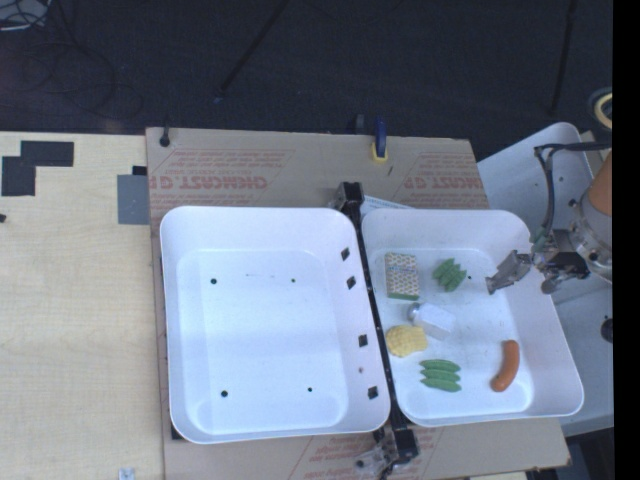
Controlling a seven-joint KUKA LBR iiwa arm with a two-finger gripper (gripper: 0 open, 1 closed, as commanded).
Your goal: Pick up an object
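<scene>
The right bin (545, 368) holds several small items: a checkered sponge-like block (402, 275), a green leafy piece (449, 274), a clear small object (435, 318), a yellow corn piece (406, 341), a green pea pod (440, 375) and an orange sausage (505, 366). My gripper (528, 272) hangs over the bin's upper right corner, its fingers (506, 271) spread apart with nothing between them. It is to the right of the green leafy piece and above the sausage.
The left bin (185, 298) sits beside the right one, joined by a black clip strip (362, 308). Both rest on a cardboard sheet (250, 173) over a pale wooden bench (70, 308). Cables (548, 183) run by the arm at right.
</scene>
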